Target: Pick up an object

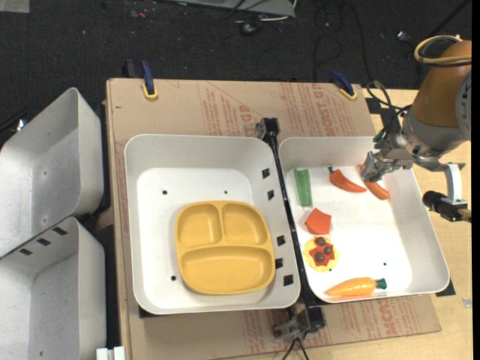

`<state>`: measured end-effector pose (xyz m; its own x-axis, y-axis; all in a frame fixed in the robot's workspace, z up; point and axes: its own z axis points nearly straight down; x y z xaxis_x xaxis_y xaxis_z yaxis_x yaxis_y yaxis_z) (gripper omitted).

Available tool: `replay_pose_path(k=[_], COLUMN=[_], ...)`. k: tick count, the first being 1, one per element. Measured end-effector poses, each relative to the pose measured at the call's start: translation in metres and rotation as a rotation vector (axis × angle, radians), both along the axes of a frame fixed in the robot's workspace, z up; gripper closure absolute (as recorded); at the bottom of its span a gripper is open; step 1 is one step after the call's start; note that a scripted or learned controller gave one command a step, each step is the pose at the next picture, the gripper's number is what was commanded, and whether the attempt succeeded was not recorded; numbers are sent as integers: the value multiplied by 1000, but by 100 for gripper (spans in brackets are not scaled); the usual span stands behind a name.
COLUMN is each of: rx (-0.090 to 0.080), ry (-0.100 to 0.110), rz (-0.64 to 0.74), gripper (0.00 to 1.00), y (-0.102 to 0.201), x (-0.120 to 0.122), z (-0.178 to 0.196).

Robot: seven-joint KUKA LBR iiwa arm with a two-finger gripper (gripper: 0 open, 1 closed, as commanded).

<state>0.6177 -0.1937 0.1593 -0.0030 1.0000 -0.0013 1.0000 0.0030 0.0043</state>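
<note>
1. We see the hand (375, 169) reaching in from the right, low over the upper right part of the right bin (420, 235).
2. We cannot tell whether the hand is apart, together or clamped on anything; its tips are dark and blurred against the bin floor.
3. Just below the hand lies an orange sausage-shaped piece (378, 191), touching or nearly touching it; we cannot say which.
4. Just left of the hand lies a red chili pepper (346, 181), its thin dark stem pointing up and left.
5. Further left, near the wall shared by the two bins, a green strip (303, 187) lies lengthwise.
6. Below the green strip sits a red-orange wedge (319, 221), and below that a small yellow disc with dark red berries (321, 254).
7. An orange carrot with a green tip (352, 286) lies along the near wall of the right bin, well apart from the hand.
8. The left bin (150, 163) holds a yellow divided plate (223, 247) with three compartments.
9. Both bins rest on a brown board on the tabletop (217, 103).
</note>
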Motion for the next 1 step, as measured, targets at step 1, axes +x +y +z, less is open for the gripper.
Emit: replay_pose_path(k=[1], rx=[0], ry=[-1], rz=[0], gripper=[100], y=[-2], x=[3], z=[43])
